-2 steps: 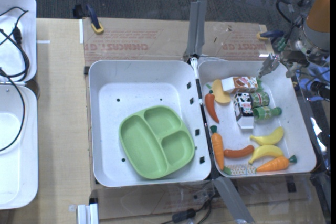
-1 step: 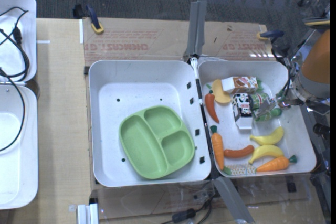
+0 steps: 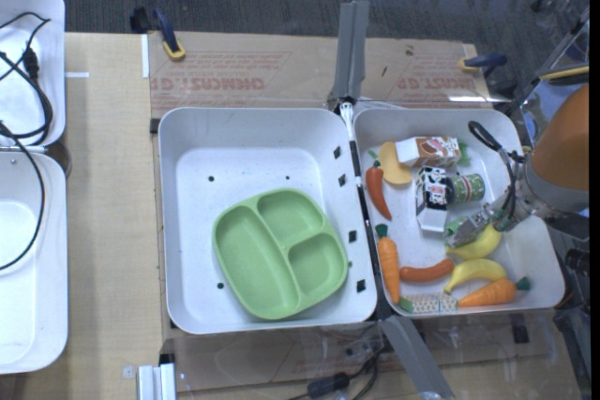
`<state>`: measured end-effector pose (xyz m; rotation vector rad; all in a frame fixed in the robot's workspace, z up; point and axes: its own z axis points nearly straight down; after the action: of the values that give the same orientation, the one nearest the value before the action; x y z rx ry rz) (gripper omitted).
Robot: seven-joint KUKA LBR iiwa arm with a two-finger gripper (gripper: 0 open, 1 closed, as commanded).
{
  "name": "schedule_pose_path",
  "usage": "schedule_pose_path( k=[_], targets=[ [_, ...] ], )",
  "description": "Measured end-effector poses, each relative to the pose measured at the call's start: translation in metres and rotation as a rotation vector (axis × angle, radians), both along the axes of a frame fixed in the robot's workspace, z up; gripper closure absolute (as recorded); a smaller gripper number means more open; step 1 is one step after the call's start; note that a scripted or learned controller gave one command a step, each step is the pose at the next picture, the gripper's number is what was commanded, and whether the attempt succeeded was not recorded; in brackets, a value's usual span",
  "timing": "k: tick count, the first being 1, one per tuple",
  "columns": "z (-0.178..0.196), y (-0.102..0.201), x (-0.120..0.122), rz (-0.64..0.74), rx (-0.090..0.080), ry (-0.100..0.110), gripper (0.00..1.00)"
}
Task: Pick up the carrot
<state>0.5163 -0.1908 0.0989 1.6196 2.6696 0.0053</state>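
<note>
Two carrots lie in the right bin (image 3: 548,244). One carrot (image 3: 388,269) lies lengthwise along the bin's left wall, green top pointing away from the camera. The other carrot (image 3: 487,293) lies along the near wall, green end to the right. My gripper (image 3: 476,225) hangs low in the middle right of this bin, just over a yellow banana (image 3: 478,244). It is well to the right of the first carrot and above the second, touching neither.
The right bin also holds a red chili (image 3: 377,188), a red sausage (image 3: 427,273), a second banana (image 3: 474,271), a milk carton (image 3: 433,192), a can (image 3: 469,187) and a snack box (image 3: 429,150). A green divided plate (image 3: 279,253) lies in the left bin (image 3: 187,201).
</note>
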Motion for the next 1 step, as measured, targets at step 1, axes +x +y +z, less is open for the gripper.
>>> schedule_pose_path(
  k=[1],
  targets=[
    [-0.0003,0.0001,-0.0002,0.000,0.000,0.001,0.00]
  ],
)
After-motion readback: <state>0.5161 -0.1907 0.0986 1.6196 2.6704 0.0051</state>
